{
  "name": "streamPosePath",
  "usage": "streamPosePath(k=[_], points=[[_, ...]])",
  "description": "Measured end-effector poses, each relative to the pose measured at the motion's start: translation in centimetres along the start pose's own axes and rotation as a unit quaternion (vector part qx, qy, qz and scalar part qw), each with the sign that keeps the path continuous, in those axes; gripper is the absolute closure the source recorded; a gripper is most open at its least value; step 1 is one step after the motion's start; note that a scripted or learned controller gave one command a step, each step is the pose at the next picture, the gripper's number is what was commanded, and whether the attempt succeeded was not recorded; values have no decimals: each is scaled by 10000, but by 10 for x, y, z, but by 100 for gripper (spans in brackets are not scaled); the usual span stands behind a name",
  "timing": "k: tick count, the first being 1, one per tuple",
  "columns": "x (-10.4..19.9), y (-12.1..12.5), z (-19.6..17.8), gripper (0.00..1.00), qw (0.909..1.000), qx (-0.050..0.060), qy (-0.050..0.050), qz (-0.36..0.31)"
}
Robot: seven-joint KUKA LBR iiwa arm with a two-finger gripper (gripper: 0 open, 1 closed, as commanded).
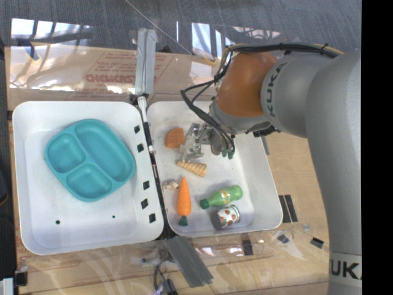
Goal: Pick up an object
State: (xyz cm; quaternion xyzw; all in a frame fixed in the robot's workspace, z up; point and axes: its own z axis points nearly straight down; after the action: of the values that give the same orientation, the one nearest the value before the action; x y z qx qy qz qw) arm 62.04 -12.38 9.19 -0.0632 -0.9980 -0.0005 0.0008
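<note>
Overhead slanted view of the bench with two shallow white bins side by side. Nearest the lower edge of the right bin (270,192) stands a small printed can (228,216), lying tilted, and just above it a green bottle (222,197) on its side with a yellow label. To their left an orange carrot (183,201) lies lengthwise, its pale green top pointing toward a small tan piece (171,184) just beside it. Farther in, a ridged beige cone-shaped item (193,167) lies across the middle of the bin, and beyond it a brown, waffle-textured piece (174,137) rests near the bin's left wall. The gripper (202,141) hangs low over the middle of the right bin, between the brown piece and the cone, its metal fingers pointing down; whether they are apart or together cannot be told, and nothing is seen between them. The left bin (24,165) bears a teal three-compartment plate (89,158). The grey arm (307,97) with its orange band (242,85) enters from the right.
</note>
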Motion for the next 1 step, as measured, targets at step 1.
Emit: streamPosePath(k=[1], points=[[-2, 1, -12, 100, 10000, 4, -24, -30]])
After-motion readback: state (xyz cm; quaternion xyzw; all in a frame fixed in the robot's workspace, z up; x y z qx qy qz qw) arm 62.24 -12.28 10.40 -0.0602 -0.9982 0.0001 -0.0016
